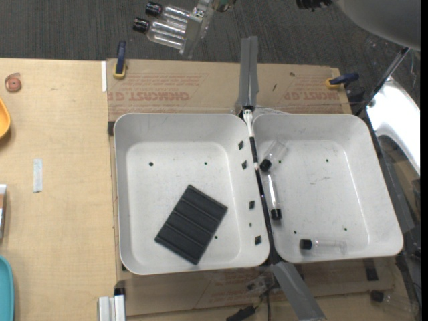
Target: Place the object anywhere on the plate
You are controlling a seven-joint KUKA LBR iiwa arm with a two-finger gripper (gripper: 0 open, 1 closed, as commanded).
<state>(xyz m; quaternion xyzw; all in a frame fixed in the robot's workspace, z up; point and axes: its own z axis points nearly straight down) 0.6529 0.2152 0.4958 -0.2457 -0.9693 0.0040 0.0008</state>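
A black ribbed rectangular slab (191, 224) lies flat and slanted in the left bin (134, 179), toward its front. The right bin (361, 179) holds three small clear plastic pieces with black ends. One is a long tube (272, 198) along the left wall, another a short piece (273, 156) just behind it, and the third a small one (319, 246) near the front edge. My gripper (148, 17) hangs high beyond the far edge of the left bin, over the dark floor. Its two clear, black-tipped fingers are open with nothing between them.
The grey arm (381, 5) crosses the top right corner. Both bins rest on brown cardboard (200, 89) held by blue clamps (120, 59) at the back corners. A wooden bench top (53, 179) lies to the left, with an orange item (3, 122) and a teal item (5, 293) at its edge.
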